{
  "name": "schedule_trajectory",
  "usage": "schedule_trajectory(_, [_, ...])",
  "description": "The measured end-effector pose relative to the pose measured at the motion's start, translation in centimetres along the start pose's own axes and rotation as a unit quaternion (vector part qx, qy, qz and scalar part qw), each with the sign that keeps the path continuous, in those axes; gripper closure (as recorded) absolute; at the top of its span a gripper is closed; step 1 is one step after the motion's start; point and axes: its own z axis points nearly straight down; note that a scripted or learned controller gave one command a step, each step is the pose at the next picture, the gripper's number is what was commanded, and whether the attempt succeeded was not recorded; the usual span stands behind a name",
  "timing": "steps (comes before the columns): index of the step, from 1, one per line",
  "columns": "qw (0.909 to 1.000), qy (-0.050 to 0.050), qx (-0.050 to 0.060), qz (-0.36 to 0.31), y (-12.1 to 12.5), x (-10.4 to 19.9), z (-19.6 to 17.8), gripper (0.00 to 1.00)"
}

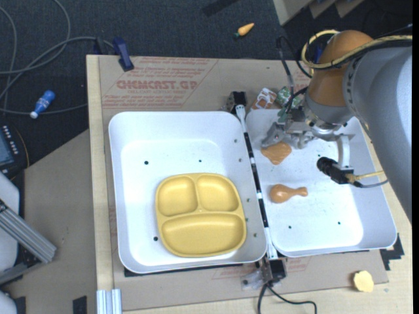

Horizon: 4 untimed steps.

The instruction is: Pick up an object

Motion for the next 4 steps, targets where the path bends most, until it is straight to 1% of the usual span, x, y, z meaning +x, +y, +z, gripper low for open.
schedule_trajectory(1, [1.0, 0.0, -0.001, 0.0, 1.6, 0.1, 0.0, 0.0])
schedule_trajectory(2, [1.0, 0.001, 0.003, 0.002, -0.9, 0.3, 0.0, 0.0])
schedule_trajectory(4, [1.0, 0.001, 0.002, 0.001, -0.8, 0.3, 0.0, 0.0])
